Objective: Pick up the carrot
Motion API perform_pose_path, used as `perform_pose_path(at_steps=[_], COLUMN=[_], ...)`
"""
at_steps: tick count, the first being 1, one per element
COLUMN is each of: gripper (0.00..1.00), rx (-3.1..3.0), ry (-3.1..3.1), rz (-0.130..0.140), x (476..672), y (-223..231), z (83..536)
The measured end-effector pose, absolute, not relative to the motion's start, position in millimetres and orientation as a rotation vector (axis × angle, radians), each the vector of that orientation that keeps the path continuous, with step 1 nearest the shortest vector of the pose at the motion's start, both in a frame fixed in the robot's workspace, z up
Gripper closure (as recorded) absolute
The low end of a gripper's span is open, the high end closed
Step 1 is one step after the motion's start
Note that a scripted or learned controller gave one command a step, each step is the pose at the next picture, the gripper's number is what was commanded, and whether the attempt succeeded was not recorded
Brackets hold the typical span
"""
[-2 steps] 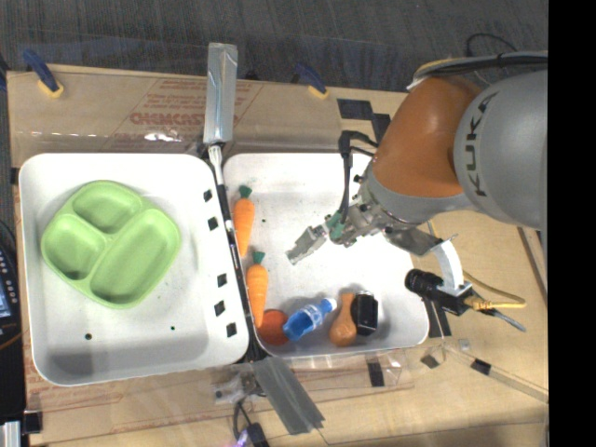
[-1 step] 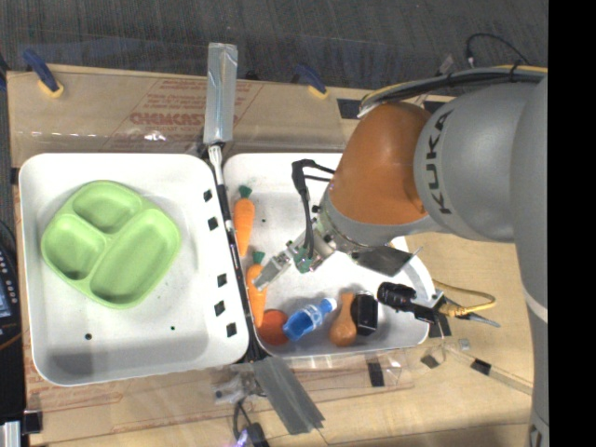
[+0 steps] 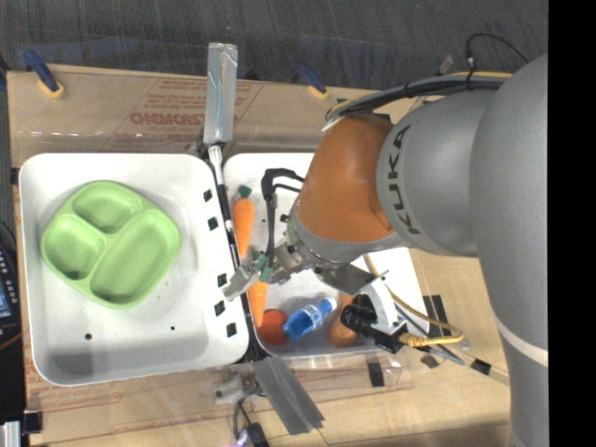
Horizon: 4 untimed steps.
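Note:
An orange carrot [image 3: 244, 228] with a green top lies lengthwise along the left wall of the right bin [image 3: 253, 166], its top pointing to the far side. My gripper [image 3: 251, 276] is low over the carrot's near end, right against the divider between the bins. More orange shows just below the gripper; whether it belongs to the same carrot is unclear. The arm's orange band and grey wrist hide much of the right bin.
A green sectioned plate [image 3: 110, 242] sits in the left bin [image 3: 30, 250]. At the right bin's near end lie a small orange-red round thing [image 3: 273, 324], a blue bottle [image 3: 310, 317] and another orange piece [image 3: 343, 331].

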State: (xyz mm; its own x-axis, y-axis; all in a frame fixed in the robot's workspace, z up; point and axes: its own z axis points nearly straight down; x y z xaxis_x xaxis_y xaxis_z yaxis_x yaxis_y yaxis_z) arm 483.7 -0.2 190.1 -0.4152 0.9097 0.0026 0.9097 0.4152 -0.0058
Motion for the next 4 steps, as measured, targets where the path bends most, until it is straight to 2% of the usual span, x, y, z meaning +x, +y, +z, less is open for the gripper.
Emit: perform_pose_path(at_steps=[1, 2, 3, 4], gripper=[0.0, 1.0, 1.0, 0.0], rx=[-1.641, -1.631, -1.622, -1.622], ry=[-2.677, -2.682, -2.689, -2.689], rz=[0.003, 0.003, 0.001, 0.001], x=[500.1, 500.9, 524.1, 523.9], y=[-82.9, -81.8, -35.3, -35.5], z=[199.1, 208.2, 269.6, 269.2])
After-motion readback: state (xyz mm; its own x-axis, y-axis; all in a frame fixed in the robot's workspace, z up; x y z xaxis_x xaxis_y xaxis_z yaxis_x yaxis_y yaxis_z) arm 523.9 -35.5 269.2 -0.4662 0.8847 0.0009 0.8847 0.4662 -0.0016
